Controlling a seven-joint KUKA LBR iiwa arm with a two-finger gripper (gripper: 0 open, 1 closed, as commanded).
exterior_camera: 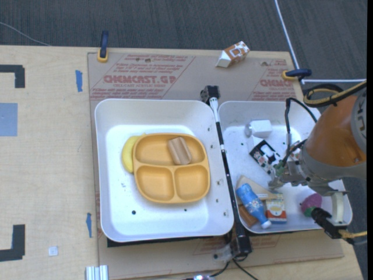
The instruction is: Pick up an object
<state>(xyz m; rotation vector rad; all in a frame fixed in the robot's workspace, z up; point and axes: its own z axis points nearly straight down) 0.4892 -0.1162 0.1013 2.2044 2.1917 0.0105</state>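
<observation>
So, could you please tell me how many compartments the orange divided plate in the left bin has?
3: one long compartment across the back of the plate, holding a tan block, and two smaller ones side by side at the front, left and right.

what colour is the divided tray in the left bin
Orange-yellow: the divided tray shows plainly in the camera view, sitting in the left bin.

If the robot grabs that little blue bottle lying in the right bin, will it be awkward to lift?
Probably a bit. The blue bottle lies on its side and looks round, so it may roll or slip out of a pinch. It looks small and likely light. It rests against a small orange box, which could get nudged along with it.
</observation>
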